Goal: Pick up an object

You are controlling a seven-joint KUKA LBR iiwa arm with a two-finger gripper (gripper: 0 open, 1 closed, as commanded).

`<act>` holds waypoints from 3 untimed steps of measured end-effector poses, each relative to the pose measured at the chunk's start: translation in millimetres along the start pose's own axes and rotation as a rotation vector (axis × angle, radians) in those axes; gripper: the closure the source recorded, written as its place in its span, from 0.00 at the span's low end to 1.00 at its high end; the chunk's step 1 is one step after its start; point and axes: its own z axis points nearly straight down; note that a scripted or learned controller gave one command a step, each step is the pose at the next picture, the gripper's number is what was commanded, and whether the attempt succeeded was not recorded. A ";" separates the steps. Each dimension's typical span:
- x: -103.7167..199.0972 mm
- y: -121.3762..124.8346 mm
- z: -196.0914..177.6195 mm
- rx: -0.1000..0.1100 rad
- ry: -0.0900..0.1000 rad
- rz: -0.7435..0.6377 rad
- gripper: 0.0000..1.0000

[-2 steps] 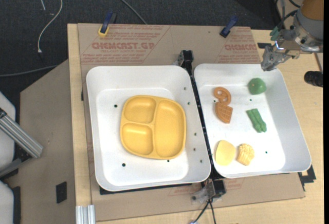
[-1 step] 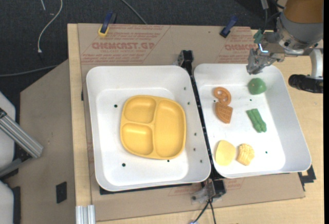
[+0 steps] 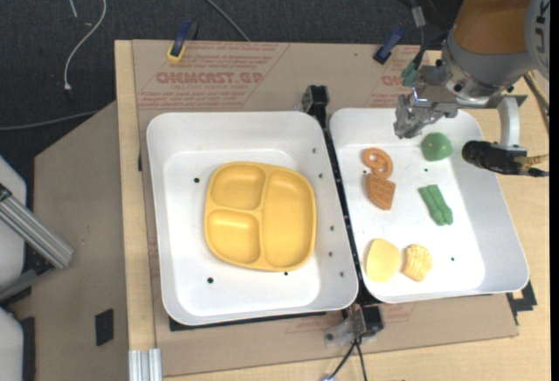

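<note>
Nearest the camera, at the right bin's [image 3: 498, 266] front edge: one pale yellow round piece [image 3: 382, 259] and one yellow corn-like piece [image 3: 417, 262], just beside each other. Behind them, one brown waffle-like piece [image 3: 381, 192] touches one brown pretzel [image 3: 377, 162]. One green elongated piece [image 3: 435, 204] lies to their right; one green round piece [image 3: 436, 145] sits at the back. The pincer [image 3: 414, 124] hangs just left of that round piece; whether its fingers are spread cannot be told. Left bin [image 3: 166, 196]: one yellow sectioned plate [image 3: 260, 215], three compartments. Both bins rest on the desk [image 3: 131, 196].
</note>
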 end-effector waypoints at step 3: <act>157.4 -49.7 12.7 0.002 0.001 -0.003 1.00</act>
